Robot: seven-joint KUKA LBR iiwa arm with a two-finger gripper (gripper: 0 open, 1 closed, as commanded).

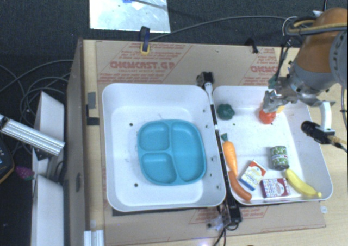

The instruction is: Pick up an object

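Gripper [272,102] down over red-orange object [266,116] at far side of right bin [321,159]; finger state cannot be told. Risk judged: rounded item may slip or roll aside. Cardboard-lined bench [163,60], dark floor, loose cables at left.

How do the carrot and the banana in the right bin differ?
The carrot is orange; the banana is yellow. The carrot is longer and lies along the right bin's left wall; the banana is shorter and lies near its front right corner. Both are elongated, slightly curved, lying flat.
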